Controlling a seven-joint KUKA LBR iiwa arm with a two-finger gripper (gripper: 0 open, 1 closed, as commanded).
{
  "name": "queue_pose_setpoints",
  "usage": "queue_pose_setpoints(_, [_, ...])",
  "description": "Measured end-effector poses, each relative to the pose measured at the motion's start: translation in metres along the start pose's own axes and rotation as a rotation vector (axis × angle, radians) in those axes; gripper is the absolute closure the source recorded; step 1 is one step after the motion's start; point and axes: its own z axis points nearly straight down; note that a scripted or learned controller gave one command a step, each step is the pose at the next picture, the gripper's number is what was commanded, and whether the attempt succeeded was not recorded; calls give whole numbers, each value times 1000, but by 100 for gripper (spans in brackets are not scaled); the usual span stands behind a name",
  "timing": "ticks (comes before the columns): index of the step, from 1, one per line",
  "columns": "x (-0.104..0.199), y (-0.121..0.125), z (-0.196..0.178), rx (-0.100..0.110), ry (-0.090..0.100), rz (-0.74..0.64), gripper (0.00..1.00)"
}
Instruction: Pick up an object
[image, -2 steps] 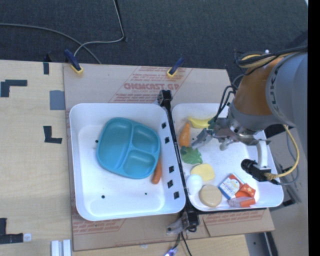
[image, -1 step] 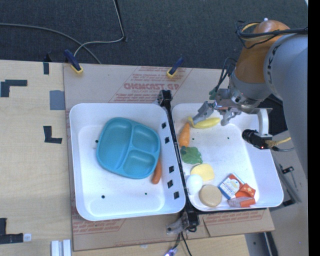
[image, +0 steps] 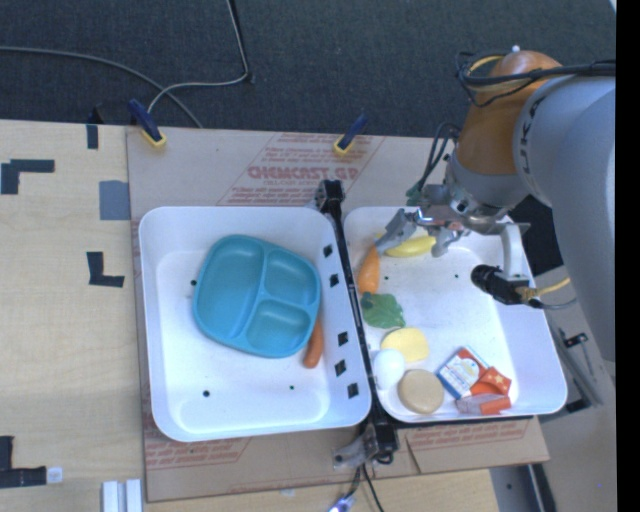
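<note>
My gripper (image: 417, 236) is low over the back of the right bin (image: 520, 340), and its two fingers stand open. A yellow banana-shaped toy (image: 410, 246) lies between the fingertips, on or close to the bin floor. An orange carrot (image: 369, 270) sits just left of it by the divider. Toward the front lie a green leafy piece (image: 383, 310), a yellow round piece (image: 404, 343), a white egg (image: 386, 368), a tan bread roll (image: 421, 391) and a red and white carton (image: 472, 380).
The left bin (image: 165, 330) holds a blue sectioned plate (image: 257, 295) with a second orange carrot (image: 314, 345) at its right edge. A black divider rail (image: 345, 300) separates the bins. The arm's grey body fills the upper right.
</note>
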Motion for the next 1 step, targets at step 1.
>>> queue_pose_setpoints(1, [9, 44, 13, -1, 0, -1, 0])
